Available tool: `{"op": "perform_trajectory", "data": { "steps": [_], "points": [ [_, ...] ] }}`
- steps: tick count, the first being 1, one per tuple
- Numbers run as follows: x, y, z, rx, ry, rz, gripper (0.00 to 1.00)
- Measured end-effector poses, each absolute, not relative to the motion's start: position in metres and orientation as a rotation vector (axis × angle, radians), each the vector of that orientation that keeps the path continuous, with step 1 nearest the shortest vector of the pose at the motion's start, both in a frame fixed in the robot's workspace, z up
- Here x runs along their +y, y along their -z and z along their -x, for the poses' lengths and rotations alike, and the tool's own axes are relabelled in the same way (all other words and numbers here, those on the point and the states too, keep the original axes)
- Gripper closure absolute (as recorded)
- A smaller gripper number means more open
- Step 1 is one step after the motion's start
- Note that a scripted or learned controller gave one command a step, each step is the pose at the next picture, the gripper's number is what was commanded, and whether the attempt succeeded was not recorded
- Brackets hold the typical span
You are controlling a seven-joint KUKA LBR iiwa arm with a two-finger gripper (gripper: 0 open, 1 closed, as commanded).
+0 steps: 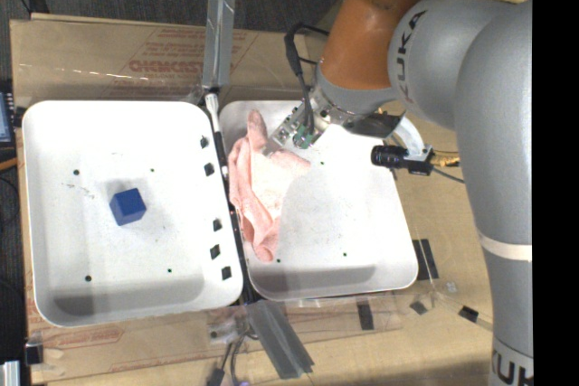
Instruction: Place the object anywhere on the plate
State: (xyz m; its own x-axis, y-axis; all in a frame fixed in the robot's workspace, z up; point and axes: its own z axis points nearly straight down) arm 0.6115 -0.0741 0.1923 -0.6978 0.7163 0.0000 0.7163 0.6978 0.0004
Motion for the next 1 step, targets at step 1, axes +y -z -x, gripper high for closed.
{"op": "perform_trajectory", "data": {
  "steps": [1],
  "points": [
    [-0.0734, -0.2321, -0.6121, 2.898, 0.0, -1.213, 1.0]
  ]
}}
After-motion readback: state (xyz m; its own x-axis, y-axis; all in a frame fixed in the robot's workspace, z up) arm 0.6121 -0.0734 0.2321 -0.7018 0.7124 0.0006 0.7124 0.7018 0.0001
